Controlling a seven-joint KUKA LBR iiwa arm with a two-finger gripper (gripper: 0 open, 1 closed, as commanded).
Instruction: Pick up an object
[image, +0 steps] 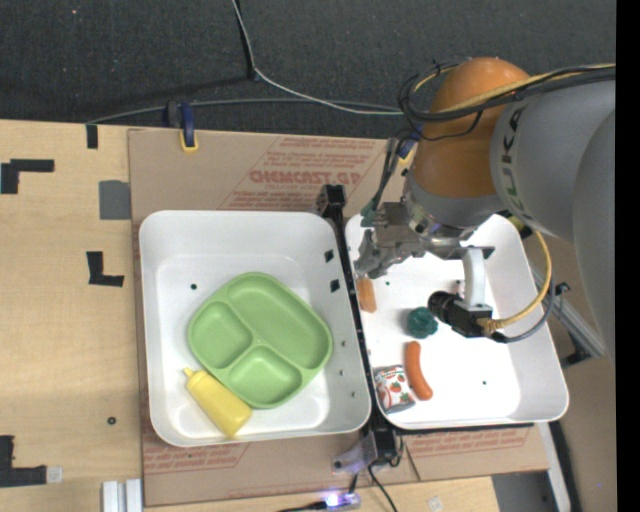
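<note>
**Reaching low along the right bin's left wall**

Hovering at the upper left of the right bin (520, 400), the hand (375, 255) sits close above a small orange piece (367, 295) that lies hard against the wall shared with the left bin (160, 300). Whether its grasping parts stand apart or together cannot be told; the wrist and cabling hide them, and nothing visibly sits between them.

Candidates for pickup lie below and to the right of the hand: a dark green lump (422, 322) near the frame's centre-right, an orange sausage-like piece (418, 370) lower down, and a small printed packet (393, 388) by the bin's lower-left corner. In the left bin rest a green divided plate (260, 340) and, touching its lower-left edge, a yellow bottle (217, 402).

The risk, as I judge it, is the wall. The small orange piece is so close to it that one side of the hand may strike the rim or find no room, closing on nothing. The piece is also slim and could roll or squirt away under an off-centre squeeze.
</note>
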